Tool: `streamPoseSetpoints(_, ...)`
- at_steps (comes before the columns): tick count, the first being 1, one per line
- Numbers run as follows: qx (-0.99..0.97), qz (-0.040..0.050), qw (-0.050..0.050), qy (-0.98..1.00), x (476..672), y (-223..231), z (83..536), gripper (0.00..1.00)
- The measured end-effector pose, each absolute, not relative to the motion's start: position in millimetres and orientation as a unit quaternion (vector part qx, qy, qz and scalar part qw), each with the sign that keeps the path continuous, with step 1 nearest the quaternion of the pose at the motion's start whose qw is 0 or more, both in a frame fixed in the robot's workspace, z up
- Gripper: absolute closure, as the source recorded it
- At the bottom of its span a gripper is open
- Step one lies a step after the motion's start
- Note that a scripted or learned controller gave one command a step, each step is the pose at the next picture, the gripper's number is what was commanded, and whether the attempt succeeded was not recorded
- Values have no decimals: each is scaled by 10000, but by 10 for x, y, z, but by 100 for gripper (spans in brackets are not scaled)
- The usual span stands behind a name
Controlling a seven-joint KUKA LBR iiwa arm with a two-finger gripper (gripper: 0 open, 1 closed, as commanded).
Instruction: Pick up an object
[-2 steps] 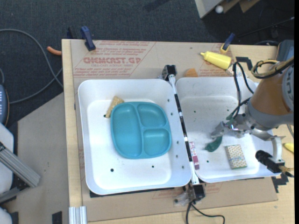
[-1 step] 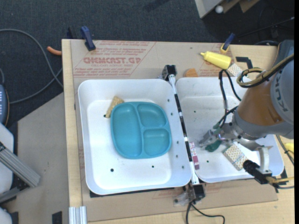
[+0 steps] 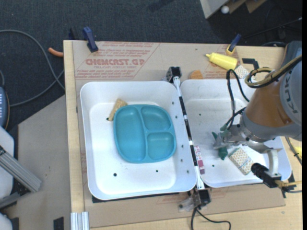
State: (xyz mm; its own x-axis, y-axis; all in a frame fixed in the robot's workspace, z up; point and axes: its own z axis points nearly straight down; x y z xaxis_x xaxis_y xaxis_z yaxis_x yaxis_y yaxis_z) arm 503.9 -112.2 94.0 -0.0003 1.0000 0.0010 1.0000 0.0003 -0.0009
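The green object (image 3: 222, 152) lies on the floor of the right bin (image 3: 211, 109), just under my claw (image 3: 224, 140), with a speckled sponge-like block (image 3: 241, 160) just beside it toward the near rim. I judge this the thing to lift, since my wrist is lowered right over it; whether the claw has closed on it I cannot tell, as the dark metal and the green blur together there. Across the divider, the left bin (image 3: 96, 128) holds a teal plate (image 3: 145, 132) with three compartments, lying flat in the middle, and a tan scrap (image 3: 116, 108) pokes out from under its far-left edge, probably a piece it slid onto. Both bins sit on a brown board (image 3: 120, 56), held by blue clamps (image 3: 89, 38) at the far edge so nothing shifts when I push. Red print on the board reads "CHEMCAST GP"; the smaller lines are too fine to read. A yellow object (image 3: 222, 60) lies on the board beyond the right bin.
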Motion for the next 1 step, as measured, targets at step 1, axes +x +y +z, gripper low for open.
streamPoseSetpoints(1, -7066, -10, -3, -7076, 5722, -533, 1853, 100)
